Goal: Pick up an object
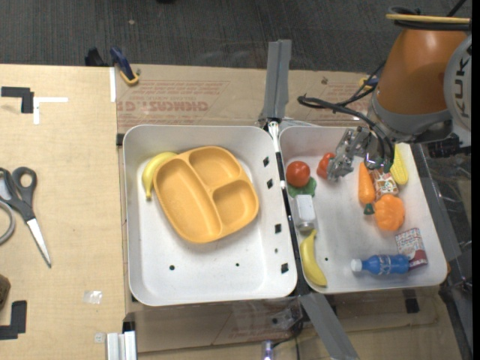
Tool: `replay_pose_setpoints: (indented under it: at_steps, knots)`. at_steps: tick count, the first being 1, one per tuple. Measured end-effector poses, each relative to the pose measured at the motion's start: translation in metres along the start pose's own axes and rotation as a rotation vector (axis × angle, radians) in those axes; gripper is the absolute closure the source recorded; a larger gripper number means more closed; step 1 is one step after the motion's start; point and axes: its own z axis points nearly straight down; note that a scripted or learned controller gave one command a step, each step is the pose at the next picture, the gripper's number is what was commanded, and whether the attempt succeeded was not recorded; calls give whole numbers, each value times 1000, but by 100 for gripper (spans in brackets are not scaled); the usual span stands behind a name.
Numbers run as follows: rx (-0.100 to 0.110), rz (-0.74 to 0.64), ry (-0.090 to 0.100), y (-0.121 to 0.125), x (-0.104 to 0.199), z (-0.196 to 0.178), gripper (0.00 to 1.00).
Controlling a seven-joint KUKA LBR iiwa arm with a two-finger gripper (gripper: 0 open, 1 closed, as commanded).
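End effector (346, 156) low over right bin (341, 238), arm (420, 66) angled in from right

The arm (431, 62) is cut off by the edge at three o'clock. The fingers of the gripper (341, 163) are too blurred for their spread to be judged. A banana (155, 169) is largely hidden under the divided plate (204, 193), at its nine o'clock. The corn cob (400, 166) is partly covered by the wrist. A scissor handle (4, 220) is cropped at nine o'clock.
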Motion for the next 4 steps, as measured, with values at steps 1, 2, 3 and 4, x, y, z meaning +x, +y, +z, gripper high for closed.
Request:
replay_pose_setpoints:
  at_steps: [1,2,3,4]
  knots:
    - [1,-60,2,-119,39,100,100]
    - [1,-60,2,-119,39,100,0]
    - [0,-60,-2,-118,38,91,100]
    - [0,-60,-2,-118,38,91,0]
